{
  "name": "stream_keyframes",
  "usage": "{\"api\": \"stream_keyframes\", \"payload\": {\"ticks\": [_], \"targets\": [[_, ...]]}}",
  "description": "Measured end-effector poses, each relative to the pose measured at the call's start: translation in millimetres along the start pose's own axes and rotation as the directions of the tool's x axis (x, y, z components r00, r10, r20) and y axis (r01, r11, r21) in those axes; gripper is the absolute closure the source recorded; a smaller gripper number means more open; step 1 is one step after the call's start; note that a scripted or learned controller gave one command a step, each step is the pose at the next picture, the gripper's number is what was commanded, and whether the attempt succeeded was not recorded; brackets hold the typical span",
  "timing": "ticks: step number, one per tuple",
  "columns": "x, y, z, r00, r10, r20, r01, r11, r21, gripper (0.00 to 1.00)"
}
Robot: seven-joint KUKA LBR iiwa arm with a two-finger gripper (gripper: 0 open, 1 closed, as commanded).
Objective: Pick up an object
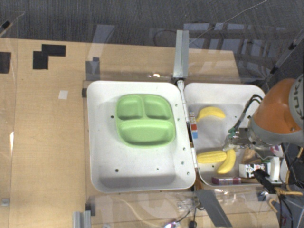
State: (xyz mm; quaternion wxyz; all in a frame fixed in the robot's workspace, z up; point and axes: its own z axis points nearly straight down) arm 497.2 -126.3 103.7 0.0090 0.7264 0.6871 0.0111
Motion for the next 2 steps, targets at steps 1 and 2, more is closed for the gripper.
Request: {"api": "stream_keyframes", "payload": {"ticks": [1, 2], "targets": [[61, 85, -124, 0.998, -0.065, 0.002, 0.065, 0.998, 0.022, 1.0], [73, 108, -78, 0.934, -0.358, -0.005, 0.358, 0.933, 0.024, 1.0]]}}
